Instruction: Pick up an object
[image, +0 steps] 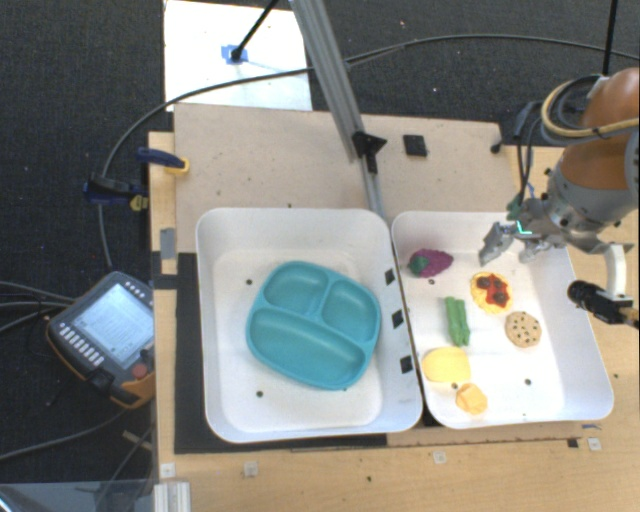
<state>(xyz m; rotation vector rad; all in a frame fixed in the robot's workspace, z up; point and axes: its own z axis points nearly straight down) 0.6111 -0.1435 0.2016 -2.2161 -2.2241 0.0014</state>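
Hovering over right bin (598, 385) | my claw (516, 243) open, holding nothing | toy pizza slice (491, 291) just below; purple grapes (430, 263) to its left

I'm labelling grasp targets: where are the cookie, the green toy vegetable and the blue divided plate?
cookie (522, 329): camera view, centre of its top face.
green toy vegetable (457, 321): camera view, middle of its length.
blue divided plate (262, 329): camera view, left rim.
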